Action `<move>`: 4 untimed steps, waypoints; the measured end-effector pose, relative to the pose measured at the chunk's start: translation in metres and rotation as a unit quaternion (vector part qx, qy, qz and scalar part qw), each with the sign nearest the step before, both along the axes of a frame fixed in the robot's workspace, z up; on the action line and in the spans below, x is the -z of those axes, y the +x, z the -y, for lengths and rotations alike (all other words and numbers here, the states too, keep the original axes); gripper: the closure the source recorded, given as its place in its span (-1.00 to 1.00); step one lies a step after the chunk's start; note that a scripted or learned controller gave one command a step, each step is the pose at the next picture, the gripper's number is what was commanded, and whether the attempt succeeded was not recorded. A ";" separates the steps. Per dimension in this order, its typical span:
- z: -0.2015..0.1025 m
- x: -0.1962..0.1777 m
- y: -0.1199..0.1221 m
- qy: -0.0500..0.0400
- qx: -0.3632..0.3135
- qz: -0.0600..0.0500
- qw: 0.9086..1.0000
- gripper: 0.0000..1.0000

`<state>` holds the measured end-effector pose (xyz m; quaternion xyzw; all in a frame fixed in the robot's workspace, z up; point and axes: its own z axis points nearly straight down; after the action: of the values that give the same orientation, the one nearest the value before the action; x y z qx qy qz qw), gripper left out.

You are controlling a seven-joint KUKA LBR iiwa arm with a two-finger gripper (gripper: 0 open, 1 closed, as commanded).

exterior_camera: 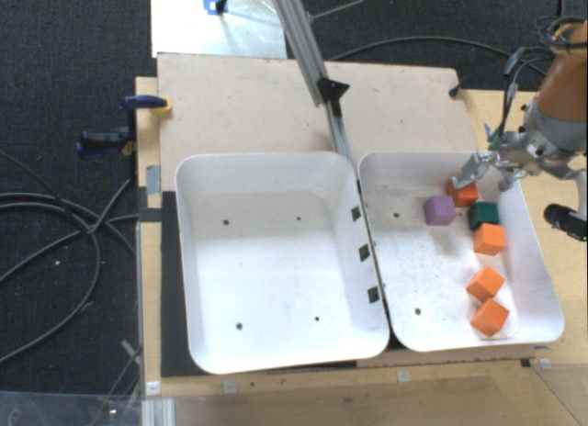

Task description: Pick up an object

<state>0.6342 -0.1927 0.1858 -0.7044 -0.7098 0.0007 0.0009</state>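
I see tool [470,176] above red cube [465,194] in right bin [404,259] | grip state: cannot tell | risk: purple cube [440,210] just beside (may get pushed).

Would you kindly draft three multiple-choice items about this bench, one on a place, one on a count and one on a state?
1. Which bin holds the blocks?
A. The left bin
B. The right bin
C. Both bins

2. How many orange blocks lie along the right bin's right side, leaving out the red-orange one by the end effector?
A. One
B. Three
C. Five

3. Where is the end effector?
A. Over the right bin's far right corner
B. Over the left bin's middle
C. Off the bench, over the carpet

Answers:
1 B: the purple block, dark green block and the rest all sit in the right bin.
2 B: orange blocks show at and.
3 A: the end effector hangs above the red-orange block.
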 end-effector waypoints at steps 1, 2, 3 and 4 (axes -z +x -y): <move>0.000 0.100 0.054 0.001 0.001 -0.007 1.000 -1.00; -0.032 0.096 0.055 -0.002 0.001 -0.004 1.000 -1.00; -0.039 0.095 0.020 -0.001 0.003 0.001 1.000 -1.00; -0.099 0.094 -0.012 0.000 0.000 0.002 1.000 -1.00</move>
<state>0.6219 -0.0939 0.0916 -0.7041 -0.7101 -0.0009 -0.0005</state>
